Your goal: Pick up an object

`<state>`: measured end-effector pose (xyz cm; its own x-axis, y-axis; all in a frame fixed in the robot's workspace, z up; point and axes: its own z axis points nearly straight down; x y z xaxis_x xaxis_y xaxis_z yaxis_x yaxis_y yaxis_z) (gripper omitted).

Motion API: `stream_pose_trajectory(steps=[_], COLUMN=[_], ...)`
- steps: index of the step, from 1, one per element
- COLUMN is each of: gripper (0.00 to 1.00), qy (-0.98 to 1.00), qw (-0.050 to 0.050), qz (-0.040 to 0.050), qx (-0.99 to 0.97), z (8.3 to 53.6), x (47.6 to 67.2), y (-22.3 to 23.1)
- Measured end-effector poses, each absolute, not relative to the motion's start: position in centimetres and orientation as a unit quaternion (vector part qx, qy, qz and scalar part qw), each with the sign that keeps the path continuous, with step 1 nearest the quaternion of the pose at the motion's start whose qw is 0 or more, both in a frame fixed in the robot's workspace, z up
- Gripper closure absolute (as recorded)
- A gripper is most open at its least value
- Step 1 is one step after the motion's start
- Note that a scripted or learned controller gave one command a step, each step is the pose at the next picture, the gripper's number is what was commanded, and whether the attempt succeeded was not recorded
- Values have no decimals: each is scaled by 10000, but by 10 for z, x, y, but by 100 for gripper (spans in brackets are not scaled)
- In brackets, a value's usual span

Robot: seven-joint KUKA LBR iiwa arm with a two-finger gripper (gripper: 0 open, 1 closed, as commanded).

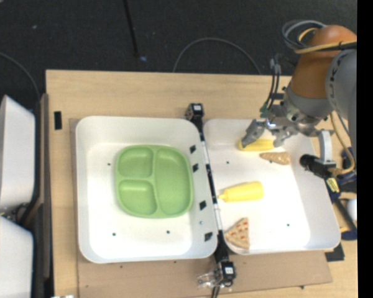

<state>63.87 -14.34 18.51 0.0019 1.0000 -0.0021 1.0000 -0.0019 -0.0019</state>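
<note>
The gripper [265,135] is seen spread open directly over a yellow object [257,144] near the right bin's [311,228] far edge. Nothing is gripped or lifted yet; closing and raising appear to remain.

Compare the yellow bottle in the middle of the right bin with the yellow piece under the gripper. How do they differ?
The bottle is longer and rounded, with a darker cap end; the yellow piece is shorter and looks like a wedge. The bottle lies in the open, apart from other things; the yellow piece lies at the far side, directly below the gripper. Both are yellow and lie in the right bin.
</note>
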Motion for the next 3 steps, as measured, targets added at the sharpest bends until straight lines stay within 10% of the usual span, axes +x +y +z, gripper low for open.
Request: stream_pose_trajectory(steps=[2, 3], gripper=[0, 100], qy=[7073, 7073], qw=[5, 26], qz=[-12, 7], qx=[7069, 7069], z=[100, 113], x=[644, 646], y=[-138, -139])
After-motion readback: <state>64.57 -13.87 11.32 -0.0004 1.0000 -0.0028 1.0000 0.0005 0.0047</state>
